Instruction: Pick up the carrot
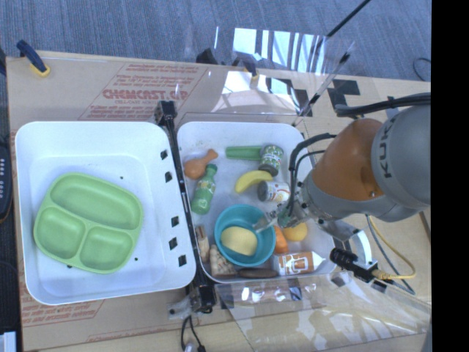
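**Arm low over right bin, gripper at the bowl's edge**

Landmark: blue bowl (244, 234), low in the right bin (242, 134), with a pale yellow lump inside it.

- Gripper (282, 217) sits just right of the bowl's upper rim, pointed down into the clutter. The wrist and orange band (348, 163) hide much of it; cannot tell whether it is open, closed, or gripping anything.
- Carrot (281, 241): a small orange piece touching the bowl's right side, just below the gripper. Largely tucked between bowl and neighbours, only partly visible. Resting in the bin as far as can be seen.
- Yellow-orange round fruit (296, 232) just right of the carrot, further from the bowl.
- Orange-labelled bottle (297, 262) lying flat below and right of the bowl, by the bin's lower wall.
- Banana (253, 180) above the bowl; a small tin can (273, 191) lying on its side just right of the banana.
- Dark green can (271, 158) and a green stick-like vegetable (243, 152) further above the bowl, near the bin's top.
- Green bottle (204, 188) upper left of the bowl; brown drumstick (199, 165) just above that bottle.
- Dark brown item along the bin's bottom wall under the bowl; too obscured to identify.
- Left bin (44, 141), well left of the bowl, holds a green divided plate (88, 222).
- Both bins rest on the cardboard-covered counter (88, 86).
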Available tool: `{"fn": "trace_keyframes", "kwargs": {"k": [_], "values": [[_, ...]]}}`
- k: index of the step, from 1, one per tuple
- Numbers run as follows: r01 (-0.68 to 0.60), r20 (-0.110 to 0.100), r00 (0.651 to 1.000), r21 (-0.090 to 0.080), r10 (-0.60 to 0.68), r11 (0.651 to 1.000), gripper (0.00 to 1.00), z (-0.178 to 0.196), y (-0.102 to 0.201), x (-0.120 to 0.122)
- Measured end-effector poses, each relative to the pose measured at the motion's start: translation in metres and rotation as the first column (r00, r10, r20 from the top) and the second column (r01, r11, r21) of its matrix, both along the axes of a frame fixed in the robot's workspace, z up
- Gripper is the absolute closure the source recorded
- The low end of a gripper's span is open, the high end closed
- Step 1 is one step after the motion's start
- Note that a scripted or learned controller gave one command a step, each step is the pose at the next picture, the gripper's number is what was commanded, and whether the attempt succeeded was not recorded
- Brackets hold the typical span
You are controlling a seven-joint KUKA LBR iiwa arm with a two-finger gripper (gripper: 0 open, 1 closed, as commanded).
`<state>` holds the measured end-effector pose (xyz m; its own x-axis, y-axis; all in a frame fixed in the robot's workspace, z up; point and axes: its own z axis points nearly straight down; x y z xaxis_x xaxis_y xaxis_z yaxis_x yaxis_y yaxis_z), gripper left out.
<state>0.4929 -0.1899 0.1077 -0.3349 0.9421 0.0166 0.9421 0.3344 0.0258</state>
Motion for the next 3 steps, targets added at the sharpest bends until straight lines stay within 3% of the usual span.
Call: {"fn": "trace_keyframes", "kwargs": {"k": [1,2,3], "values": [[-0.001,-0.004,1.0,0.002,0.001,1.0,0.0,-0.001,0.001,-0.001],[0.086,-0.024,0.996,-0.02,-0.086,0.996,0.0,-0.015,-0.018,-0.014],[0.08,-0.013,0.997,-0.018,-0.08,0.997,1.0,-0.002,-0.016,-0.009]]}}
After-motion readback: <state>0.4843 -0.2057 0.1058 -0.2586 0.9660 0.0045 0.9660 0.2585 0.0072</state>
